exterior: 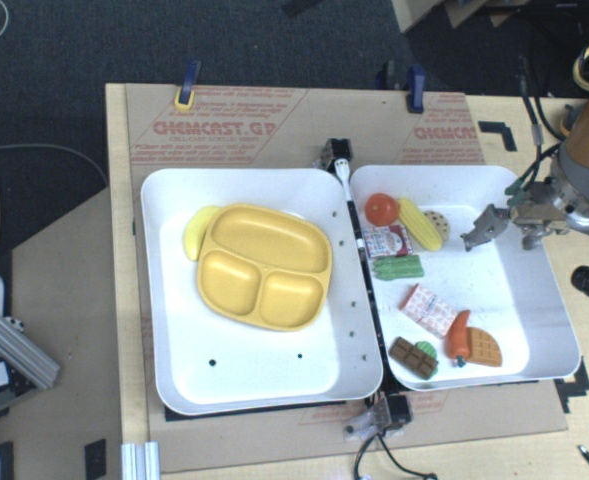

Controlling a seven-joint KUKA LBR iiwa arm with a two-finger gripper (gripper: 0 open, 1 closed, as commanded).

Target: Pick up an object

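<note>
We see the grey two-finger gripper (486, 230) hovering over the right shallow white bin (534, 298), its fingers spread and grasping nothing. Nearest it lies the yellow plastic corn cob (420, 224), beside the round red tomato (380, 208).

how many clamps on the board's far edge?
2. A yellow clamp sits on the far edge above the left bin; a blue clamp sits on the far edge above the right bin. None appear hidden.
</note>
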